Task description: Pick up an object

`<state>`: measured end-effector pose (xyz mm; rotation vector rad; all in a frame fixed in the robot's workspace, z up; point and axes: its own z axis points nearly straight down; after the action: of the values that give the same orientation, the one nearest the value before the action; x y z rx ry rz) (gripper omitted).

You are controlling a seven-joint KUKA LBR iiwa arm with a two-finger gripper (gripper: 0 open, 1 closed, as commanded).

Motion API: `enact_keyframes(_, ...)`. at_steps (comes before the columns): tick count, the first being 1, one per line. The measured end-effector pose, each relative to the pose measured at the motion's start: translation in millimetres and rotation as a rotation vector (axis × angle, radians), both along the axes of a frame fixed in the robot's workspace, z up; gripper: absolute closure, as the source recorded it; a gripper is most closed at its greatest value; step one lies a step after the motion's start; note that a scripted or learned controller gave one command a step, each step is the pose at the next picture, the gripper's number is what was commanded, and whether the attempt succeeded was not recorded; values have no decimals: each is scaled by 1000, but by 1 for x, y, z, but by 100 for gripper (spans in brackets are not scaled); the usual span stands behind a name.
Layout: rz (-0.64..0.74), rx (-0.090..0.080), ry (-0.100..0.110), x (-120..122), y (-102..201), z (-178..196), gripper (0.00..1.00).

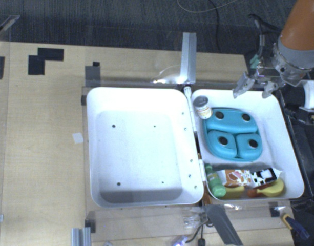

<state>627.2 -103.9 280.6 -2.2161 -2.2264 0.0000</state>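
- Far to the gripper's left and lower in the view, the left bin (95, 152) sits on the bench (39, 137), its white floor marked by a few small dark dots.
- Between the two bins, a grey upright post (189, 55) stands at the far edge, to the left of the gripper and roughly level with it.
- Below and left of the gripper, a small round tin (201, 105) with a silvery lid lies in the far left corner of the right bin (292, 152), just beside the blue tray.
- Below the gripper, slightly left, the blue tray (232, 134) lies flat in the middle of the right bin; it has four compartments, each with a dark dot.
- Well below the gripper, along the near wall of the right bin, a green bottle (215, 182) lies beside a printed packet (247, 177), with a yellow object (273, 189) at the packet's right end, touching it.
- At the far right rim of the right bin, the gripper (255, 87) hangs over the bin's edge with its two fingers spread apart and nothing between them.
- Above and right of the gripper, the arm's orange band (302, 14) rises toward the top corner of the view.
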Motion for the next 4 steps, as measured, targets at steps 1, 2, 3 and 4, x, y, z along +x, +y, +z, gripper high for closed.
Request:
enact_keyframes(1,-105,-1,-7,43,5,23,0)
enact_keyframes(2,-97,-3,-13,44,6,35,100)
enact_keyframes(3,-91,-5,-19,45,7,47,100)
enact_keyframes(4,-84,-7,-25,47,8,59,100)
